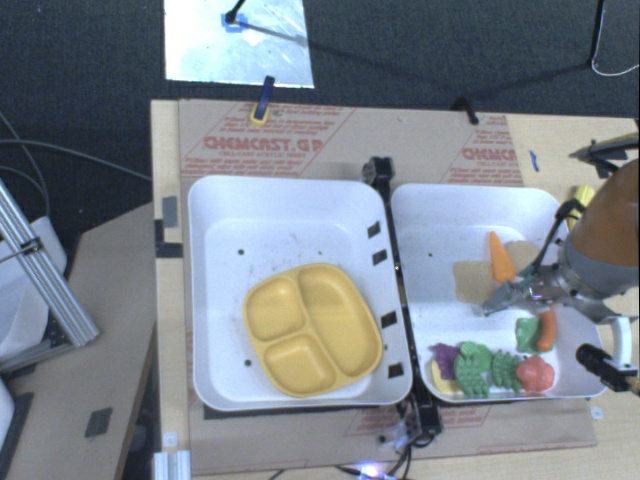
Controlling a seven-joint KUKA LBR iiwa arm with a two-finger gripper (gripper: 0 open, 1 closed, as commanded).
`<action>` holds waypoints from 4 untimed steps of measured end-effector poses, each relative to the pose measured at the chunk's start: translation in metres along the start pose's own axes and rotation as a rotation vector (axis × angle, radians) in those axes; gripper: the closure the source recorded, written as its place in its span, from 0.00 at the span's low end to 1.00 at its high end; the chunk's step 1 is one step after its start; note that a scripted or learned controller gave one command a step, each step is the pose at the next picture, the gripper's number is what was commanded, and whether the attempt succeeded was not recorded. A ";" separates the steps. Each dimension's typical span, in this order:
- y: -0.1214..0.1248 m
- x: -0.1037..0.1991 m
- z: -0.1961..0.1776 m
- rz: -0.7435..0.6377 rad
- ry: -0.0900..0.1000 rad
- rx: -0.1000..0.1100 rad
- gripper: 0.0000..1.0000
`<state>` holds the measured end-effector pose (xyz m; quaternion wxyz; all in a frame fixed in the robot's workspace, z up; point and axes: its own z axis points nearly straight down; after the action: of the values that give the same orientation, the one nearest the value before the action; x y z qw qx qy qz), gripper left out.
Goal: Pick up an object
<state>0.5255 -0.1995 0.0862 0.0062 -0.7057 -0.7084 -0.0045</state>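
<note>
Hand point(500, 302) beside two carrots point(500, 256).

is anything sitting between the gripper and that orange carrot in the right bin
Nothing visible. The gripper hangs just below the carrot over bare bin floor; the other toys lie lower, toward the right bin's near edge.

Dark carpet floor point(80, 38), shiny metal sheet point(238, 28), wooden bench point(120, 268).

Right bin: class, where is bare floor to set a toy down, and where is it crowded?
Bare: the right bin's rear and left floor, behind the orange carrot. Crowded: its front edge, with purple toy, green toys and red toy, near the gripper.
</note>
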 end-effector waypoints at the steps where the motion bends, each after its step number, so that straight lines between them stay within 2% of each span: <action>1: -0.036 0.001 0.000 -0.007 -0.002 -0.008 0.00; 2: -0.011 -0.006 -0.052 -0.001 -0.018 -0.008 0.00; 3: -0.038 -0.005 -0.013 0.001 -0.011 -0.005 0.00; 4: -0.037 -0.005 -0.024 0.000 -0.014 -0.007 1.00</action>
<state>0.4884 -0.2052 0.1104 -0.0013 -0.7056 -0.7086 -0.0019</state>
